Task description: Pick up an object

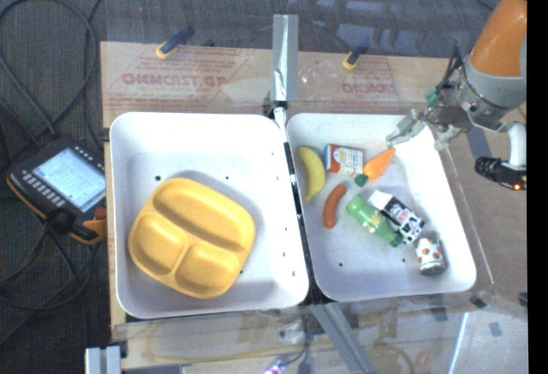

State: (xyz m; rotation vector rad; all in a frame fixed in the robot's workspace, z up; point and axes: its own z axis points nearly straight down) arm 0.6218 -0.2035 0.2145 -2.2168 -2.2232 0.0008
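Dark carpet with loose cables surrounds the tabletop (128, 81), which carries two white bins. Toys cluster in the right bin (454, 278). The toy carrot (378, 165) lies nearest the end effector (421, 126), just below and left of it, its long axis slanting up toward the tips. Whether the end effector is apart or together I cannot tell; nothing sits between its tips. A small carton (343, 159) touches the carrot's left, a banana (312, 171) and sausage (333, 204) beyond. Open floor remains along the bin's right wall for approach.
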